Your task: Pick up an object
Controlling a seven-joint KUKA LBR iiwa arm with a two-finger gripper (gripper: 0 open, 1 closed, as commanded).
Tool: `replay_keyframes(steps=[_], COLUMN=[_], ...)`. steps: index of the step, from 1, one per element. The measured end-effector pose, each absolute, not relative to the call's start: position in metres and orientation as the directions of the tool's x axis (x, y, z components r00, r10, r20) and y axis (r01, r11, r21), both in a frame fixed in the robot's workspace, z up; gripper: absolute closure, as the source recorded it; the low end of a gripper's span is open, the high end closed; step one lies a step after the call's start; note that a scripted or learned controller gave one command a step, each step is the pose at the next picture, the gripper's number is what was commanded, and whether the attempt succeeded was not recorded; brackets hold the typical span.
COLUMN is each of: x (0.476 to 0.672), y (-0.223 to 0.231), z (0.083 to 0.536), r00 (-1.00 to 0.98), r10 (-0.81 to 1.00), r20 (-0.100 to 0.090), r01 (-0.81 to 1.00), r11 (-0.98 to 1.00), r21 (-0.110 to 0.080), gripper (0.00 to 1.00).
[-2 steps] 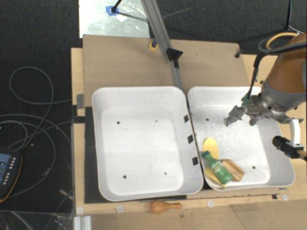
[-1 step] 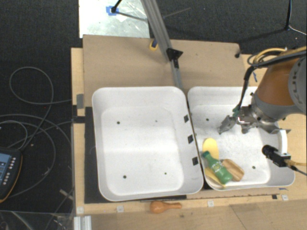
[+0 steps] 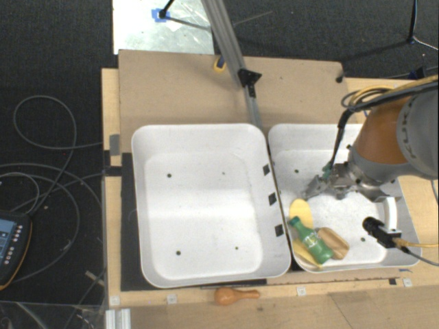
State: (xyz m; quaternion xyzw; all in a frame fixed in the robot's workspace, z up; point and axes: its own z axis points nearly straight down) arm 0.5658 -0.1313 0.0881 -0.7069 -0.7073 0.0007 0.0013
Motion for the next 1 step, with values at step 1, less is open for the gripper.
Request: replay_keyframes(steps=[1], x=[0.5673], y=[-0.1319], z=[0.1015], r00=[0.0], r10=[1.0], r20=[0.0], r01=[1.0], r11=[0.0], r21=[0.003], gripper=[1.0])
